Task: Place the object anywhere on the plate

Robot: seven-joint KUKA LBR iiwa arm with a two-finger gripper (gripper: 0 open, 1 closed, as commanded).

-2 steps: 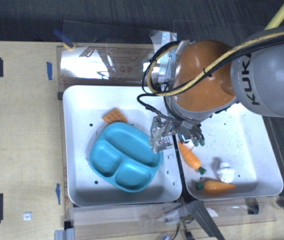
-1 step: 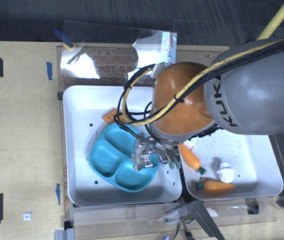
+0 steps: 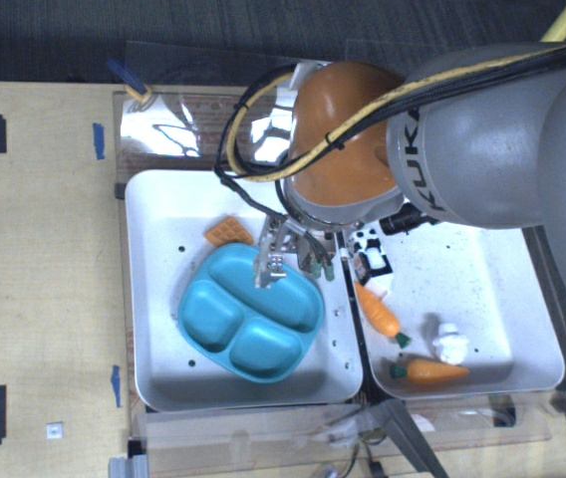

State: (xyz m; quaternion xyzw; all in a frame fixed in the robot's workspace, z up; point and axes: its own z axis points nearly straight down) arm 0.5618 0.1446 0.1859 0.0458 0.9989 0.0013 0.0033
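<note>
Plate: blue divided plate in the left bin, toward its near edge.
Gripper: gripper above the plate's far rim.
Object: orange cracker-like piece on the bin floor just beyond the plate's far-left rim; long axis unclear.
Right bin: two toy carrots, lying left-right.
Writing: "KUKA" on the arm.

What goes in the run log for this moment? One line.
gripper over blue plate | left bin | two carrots in right bin
</note>
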